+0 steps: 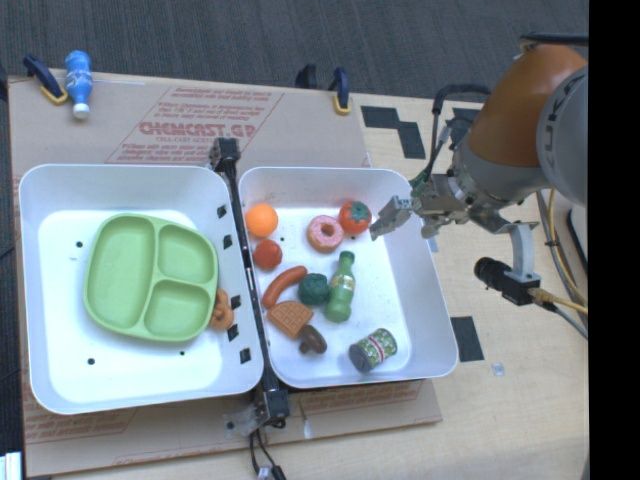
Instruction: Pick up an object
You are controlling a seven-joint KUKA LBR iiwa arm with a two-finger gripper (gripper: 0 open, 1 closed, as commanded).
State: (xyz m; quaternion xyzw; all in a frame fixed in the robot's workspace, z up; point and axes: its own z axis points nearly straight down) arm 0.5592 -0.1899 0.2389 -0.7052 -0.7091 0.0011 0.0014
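Single fixed cam, mounted high, looking down at a slant. Far enough back to take in both white bins side by side: left bin toward 9 o'clock, right bin just right of centre. Tabletop visible at 3 to 5 o'clock, dark floor across 12. Arm enters from 2 to 3 o'clock.
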